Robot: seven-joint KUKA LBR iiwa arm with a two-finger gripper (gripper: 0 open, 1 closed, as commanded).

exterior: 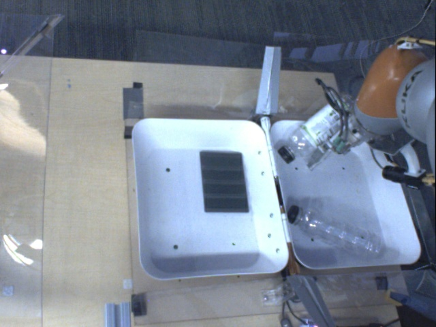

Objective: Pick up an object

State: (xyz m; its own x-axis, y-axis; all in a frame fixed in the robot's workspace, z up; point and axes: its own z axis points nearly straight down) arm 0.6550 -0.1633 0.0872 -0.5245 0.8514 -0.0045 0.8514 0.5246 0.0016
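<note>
Pale wood forms the desk [75, 203] we look down on, with dark carpet [170, 5] beyond its far edge and two shallow white bins side by side on it. Far to the left of the gripper, a clear sheet [24, 148] covers the desk's left part and catches bright glare. Next comes the left bin [157, 244], well to the left of the gripper, and on its floor lies a flat dark rectangular block [224, 181] with ridges across it. A grey upright bar [268, 80] stands at the far end of the seam where the two bins meet, up and to the left of the gripper. We see the gripper [320, 142] over the far left corner of the right bin [402, 251], at the end of the grey arm [409, 107] with its orange band [385, 80]. A clear plastic bottle [306, 136] with a dark cap [285, 154] shows at the gripper's tip, tilted, cap end pointing down toward the bin's left wall; whether the gripper is spread or pressed onto that bottle, we cannot tell. Below the gripper, toward the near edge of the same bin, a second clear bottle [337, 231] lies on its side, well apart from the gripper, its dark cap end toward the left wall.
</note>
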